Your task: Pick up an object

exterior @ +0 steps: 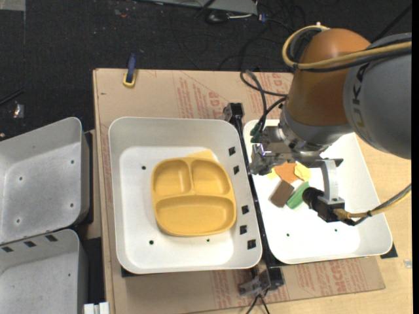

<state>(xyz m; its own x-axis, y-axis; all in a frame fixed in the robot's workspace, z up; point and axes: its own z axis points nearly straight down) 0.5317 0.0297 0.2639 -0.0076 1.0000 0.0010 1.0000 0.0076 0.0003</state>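
From above, the left bin holds a yellow tray with three parts. The right bin holds an orange piece, a yellow piece, a brown block and a green block. My gripper sits at ten o'clock from them, right beside them. I cannot tell how it is set.

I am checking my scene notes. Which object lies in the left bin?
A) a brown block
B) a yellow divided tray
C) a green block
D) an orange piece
B: the yellow divided tray lies flat in the left bin, while the small blocks sit in the right bin.
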